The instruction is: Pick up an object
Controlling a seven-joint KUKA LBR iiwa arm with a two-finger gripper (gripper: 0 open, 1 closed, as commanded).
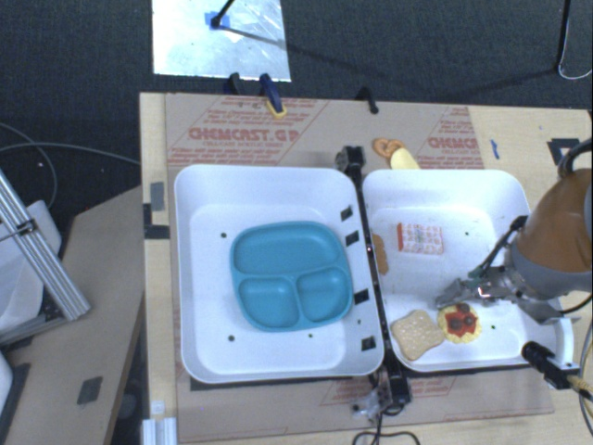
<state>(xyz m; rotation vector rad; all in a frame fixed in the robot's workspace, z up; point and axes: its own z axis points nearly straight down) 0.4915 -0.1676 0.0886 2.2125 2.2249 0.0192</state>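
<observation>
The right bin (pixel 482 188) holds a slice of toy toast (pixel 417 334) near its front left corner. Beside the toast lies a small round piece with a red top and yellow rim (pixel 460 324). A red-and-white packet (pixel 421 238) lies flat toward the back. A brown oval piece (pixel 380 255) rests against the divider side. My gripper (pixel 460 296) hangs low in this bin, just behind the red-topped piece and right of the toast. I see nothing held in it. The arm's orange band (pixel 561 225) covers the bin's right side.
The left bin (pixel 199 248) holds a blue three-compartment plate (pixel 291 275). Behind the right bin, on the cardboard, lie a brown toy piece (pixel 384 146) and a yellow one (pixel 404 159). A blue-and-yellow clamp (pixel 271 96) sits at the cardboard's back edge.
</observation>
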